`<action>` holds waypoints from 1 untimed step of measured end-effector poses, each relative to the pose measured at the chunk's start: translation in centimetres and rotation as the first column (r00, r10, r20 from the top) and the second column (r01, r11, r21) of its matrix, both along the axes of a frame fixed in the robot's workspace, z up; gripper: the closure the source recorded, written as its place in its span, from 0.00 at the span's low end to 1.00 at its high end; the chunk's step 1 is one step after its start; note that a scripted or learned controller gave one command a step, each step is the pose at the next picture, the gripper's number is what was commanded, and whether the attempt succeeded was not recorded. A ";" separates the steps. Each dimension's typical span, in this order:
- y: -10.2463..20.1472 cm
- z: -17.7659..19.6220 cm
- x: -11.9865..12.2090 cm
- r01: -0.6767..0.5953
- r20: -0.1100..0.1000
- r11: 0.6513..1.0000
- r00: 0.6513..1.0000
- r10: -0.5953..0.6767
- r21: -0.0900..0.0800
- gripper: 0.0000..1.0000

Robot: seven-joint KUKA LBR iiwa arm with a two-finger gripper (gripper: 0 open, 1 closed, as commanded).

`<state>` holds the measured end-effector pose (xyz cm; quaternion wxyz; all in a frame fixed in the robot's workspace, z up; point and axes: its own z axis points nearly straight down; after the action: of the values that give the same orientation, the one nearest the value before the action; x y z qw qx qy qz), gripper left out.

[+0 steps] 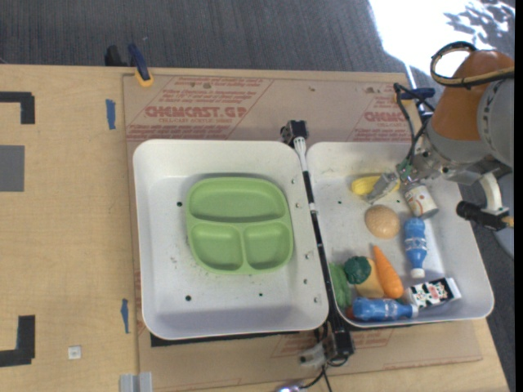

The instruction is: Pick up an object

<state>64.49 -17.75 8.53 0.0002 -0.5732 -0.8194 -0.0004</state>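
Observation:
My gripper hangs low over the back of the right bin, its tip right at a yellow object. Whether it touches that object is unclear. Just in front of the tip lie a tan egg-shaped object and a small white and brown cylinder. Nearer the bin's front are a blue bottle, an orange carrot, a dark green vegetable, a blue object and a black and white box.
The left bin holds a green divided plate. A black clamp sits at the back of the ridge between the two bins. The arm's orange band rises at the right, above the right bin's back corner.

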 end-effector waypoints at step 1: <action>-4.1 0.0 -4.1 -0.243 0.001 0.970 0.970 0.243 0.000 0.00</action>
<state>60.40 -21.82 8.53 0.0000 -0.4687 -0.8834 -0.0004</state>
